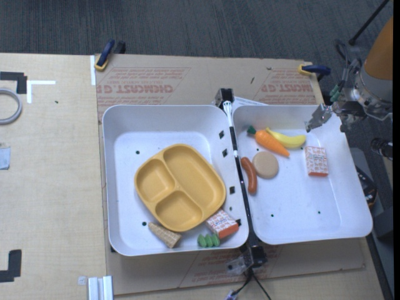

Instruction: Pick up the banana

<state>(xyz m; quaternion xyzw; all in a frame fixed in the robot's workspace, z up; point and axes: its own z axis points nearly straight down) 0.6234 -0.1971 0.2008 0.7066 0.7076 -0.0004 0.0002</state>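
Note:
The yellow banana (289, 139) lies in the right bin (312, 220) near its far wall, touching the orange carrot (271, 141) in front of it. My gripper (327, 122) hovers over the bin's far right corner, right of the banana and apart from it. It is open, with nothing between its fingers.
The right bin also holds a sausage (251, 175), a round tan cookie (265, 165) and a red-and-white packet (317, 161). In the left bin (119, 186) lie a yellow divided plate (180, 186), a wafer (164, 234), a green item (209, 240) and a red box (222, 224).

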